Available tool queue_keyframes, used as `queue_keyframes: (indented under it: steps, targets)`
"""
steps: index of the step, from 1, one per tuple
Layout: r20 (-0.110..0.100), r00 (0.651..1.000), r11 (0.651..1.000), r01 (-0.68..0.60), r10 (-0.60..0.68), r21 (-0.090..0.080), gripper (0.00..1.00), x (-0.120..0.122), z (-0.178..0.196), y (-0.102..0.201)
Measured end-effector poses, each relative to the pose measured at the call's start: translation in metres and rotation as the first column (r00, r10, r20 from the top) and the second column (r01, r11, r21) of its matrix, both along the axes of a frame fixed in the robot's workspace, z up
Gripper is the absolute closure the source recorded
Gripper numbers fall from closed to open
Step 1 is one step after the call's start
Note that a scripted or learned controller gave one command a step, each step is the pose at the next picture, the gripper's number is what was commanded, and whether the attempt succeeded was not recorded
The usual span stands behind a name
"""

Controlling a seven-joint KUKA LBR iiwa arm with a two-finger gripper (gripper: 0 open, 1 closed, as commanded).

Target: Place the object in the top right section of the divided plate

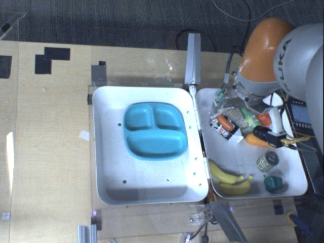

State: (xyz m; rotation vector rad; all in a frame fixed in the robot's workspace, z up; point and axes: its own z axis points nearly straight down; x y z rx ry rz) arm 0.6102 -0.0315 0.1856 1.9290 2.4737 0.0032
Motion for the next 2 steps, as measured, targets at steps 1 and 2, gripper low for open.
queue_keyframes:
  steps: [1, 2]
  targets:
    - [0.002, 0.99, 0.99, -0.138, 0.138, 0.002, 1.0, 0.0178, 0.0064, 0.0635]
    - [0.002, 0.99, 0.99, -0.138, 0.138, 0.001, 0.0, 0.0178, 0.0064, 0.0635]
